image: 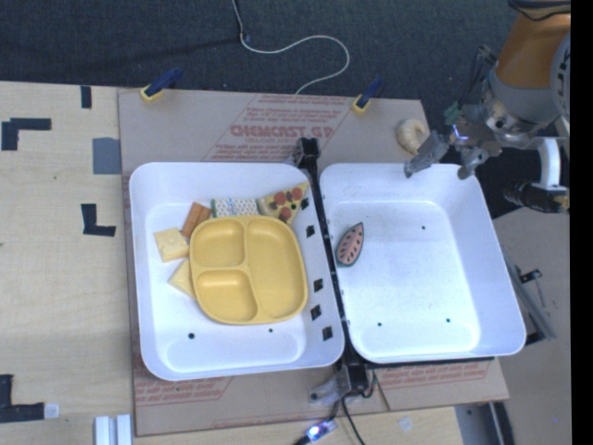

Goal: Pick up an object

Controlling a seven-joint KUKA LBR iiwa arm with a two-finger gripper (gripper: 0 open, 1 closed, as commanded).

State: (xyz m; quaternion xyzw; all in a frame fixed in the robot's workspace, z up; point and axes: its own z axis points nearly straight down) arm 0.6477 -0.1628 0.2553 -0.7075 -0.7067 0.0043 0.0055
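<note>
My gripper (pixel 443 158) hangs over the far rim of the right bin (pixel 463 332), near its back right corner. Its two dark fingers are spread apart with nothing between them. A small pink and brown oval object (pixel 349 244) lies flat at the left side of the right bin, well away from the gripper. In the left bin (pixel 153 332) a yellow divided plate (pixel 248 269) sits in the middle, with tan wedges (pixel 171 245), an orange-brown stick (pixel 195 218) and a pizza-like piece (pixel 285 200) around its far edge.
A beige lump (pixel 411 134) rests on the cardboard just behind the right bin, left of the gripper. Blue and yellow clamps (pixel 160 83) hold the cardboard's back edge. A white cable (pixel 296 44) loops behind. The black divider (pixel 320 248) runs between the bins.
</note>
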